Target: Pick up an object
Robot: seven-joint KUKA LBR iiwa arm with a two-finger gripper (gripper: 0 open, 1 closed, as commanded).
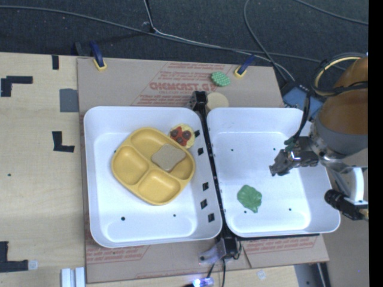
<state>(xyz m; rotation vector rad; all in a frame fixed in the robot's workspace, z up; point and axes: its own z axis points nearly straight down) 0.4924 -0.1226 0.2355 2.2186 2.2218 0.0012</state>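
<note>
Small green crinkled leafy object point(249, 197) lies loose in right shallow white bin point(263, 226), near front. Gripper point(281, 166) hovers apart, up-right of it, nothing between jaws; open or closed can't tell. Likely lining up to descend.

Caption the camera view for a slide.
Tool hovers in the right bin above a green object; yellow tray sits in the left bin.
</note>
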